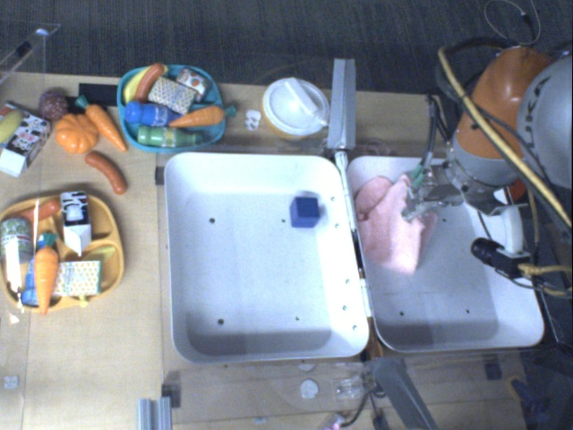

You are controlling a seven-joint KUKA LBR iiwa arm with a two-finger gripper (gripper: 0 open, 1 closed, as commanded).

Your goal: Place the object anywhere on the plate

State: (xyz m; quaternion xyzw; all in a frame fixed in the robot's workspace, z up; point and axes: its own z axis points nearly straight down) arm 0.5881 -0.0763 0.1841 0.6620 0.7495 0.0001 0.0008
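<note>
Your bench (89, 365) carries two white bins. The left bin (251, 285) is the wider one and the right bin (448, 307) sits tight against it. The arm (501, 97) reaches in over the far right corner and hangs above the right bin.

In that right bin, against the wall shared with the left bin, lies the pink plate (385, 236). It looks soft-edged and a little blurred, so treat "plate" as my reading of it. The gripper (419, 200) is low over the plate's right edge, touching it or just above it. From this angle you cannot tell whether the gripper is apart or together, and nothing can be seen held in it.

The only loose thing in the bins is the small blue block (305, 210). It sits in the left bin near the shared wall, well apart from the gripper, and I take it to be the object to place.

Watch for these risks:
- If the gripper closes where it is, it may catch the plate's rim and drag or flip the plate.
- The reach to the block has to cross the shared wall, so a low path could clip it.
- The block is small and close to that wall, so a slightly off approach could nudge it away instead of gripping it.
</note>
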